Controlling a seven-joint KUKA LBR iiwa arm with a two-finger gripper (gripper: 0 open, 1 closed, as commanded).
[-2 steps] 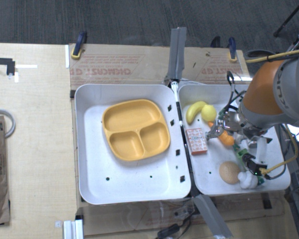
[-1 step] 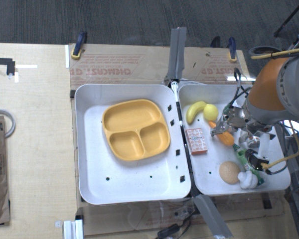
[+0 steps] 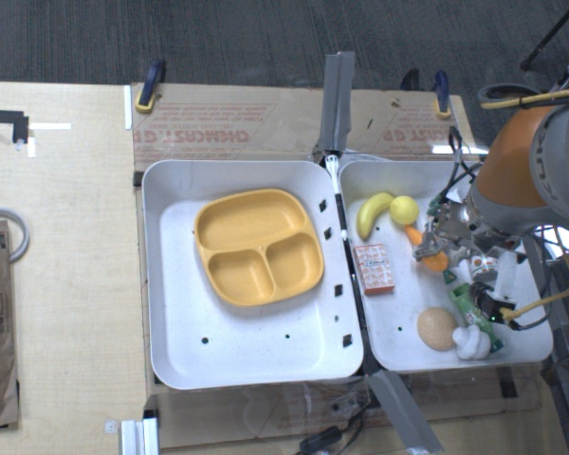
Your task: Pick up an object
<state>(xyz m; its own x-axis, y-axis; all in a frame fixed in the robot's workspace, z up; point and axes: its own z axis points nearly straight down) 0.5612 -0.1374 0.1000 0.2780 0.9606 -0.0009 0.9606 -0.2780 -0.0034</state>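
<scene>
Claw [image 3: 434, 246] low in right bin [image 3: 398, 344], grip state unclear, beside orange piece [image 3: 434, 261], banana [image 3: 372, 211] and lemon [image 3: 404, 210] just left, yellow tray [image 3: 258, 246] in left bin [image 3: 171, 349]

A robotics lab is showing here: two white bins [image 3: 161, 282] are sitting clamped on a plywood bench [image 3: 57, 207], cardboard [image 3: 228, 121] lying behind them, above grey carpet [image 3: 218, 17].

Single fixed cam above bench [image 3: 57, 207], looks down at a slant, mid-range. Covers both white bins: left bin [image 3: 171, 282], right bin [image 3: 398, 339]. Arm [image 3: 526, 159] enters from frame right.
</scene>
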